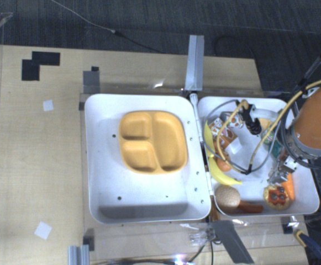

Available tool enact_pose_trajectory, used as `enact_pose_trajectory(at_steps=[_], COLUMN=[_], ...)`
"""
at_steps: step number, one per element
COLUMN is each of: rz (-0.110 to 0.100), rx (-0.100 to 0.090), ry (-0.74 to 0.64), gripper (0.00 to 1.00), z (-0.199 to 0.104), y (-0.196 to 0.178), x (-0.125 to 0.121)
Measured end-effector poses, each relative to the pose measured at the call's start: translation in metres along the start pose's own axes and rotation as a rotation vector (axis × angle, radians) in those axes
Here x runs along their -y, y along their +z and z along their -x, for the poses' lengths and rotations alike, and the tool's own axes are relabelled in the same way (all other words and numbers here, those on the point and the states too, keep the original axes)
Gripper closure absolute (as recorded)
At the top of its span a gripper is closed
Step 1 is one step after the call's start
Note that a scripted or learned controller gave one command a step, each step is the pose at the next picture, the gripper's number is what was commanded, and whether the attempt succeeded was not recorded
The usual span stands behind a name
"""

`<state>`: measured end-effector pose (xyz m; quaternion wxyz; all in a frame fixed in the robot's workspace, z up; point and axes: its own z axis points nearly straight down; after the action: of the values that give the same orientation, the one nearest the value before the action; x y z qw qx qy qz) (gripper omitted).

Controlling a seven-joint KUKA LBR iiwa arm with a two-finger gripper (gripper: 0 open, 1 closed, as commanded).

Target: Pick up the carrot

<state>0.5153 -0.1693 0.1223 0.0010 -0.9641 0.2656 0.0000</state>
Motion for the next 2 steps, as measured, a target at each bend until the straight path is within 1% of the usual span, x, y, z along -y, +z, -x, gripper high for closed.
enact_pose_trajectory(at_steps=[1,2], rz=[-0.001,-0.002], rx=[-0.007,-0.003], ry=[-0.101,-0.085], gripper=[1.0,1.0], z=[0.007,0.024], y=[0.021,0.0], x=[-0.022,0.025])
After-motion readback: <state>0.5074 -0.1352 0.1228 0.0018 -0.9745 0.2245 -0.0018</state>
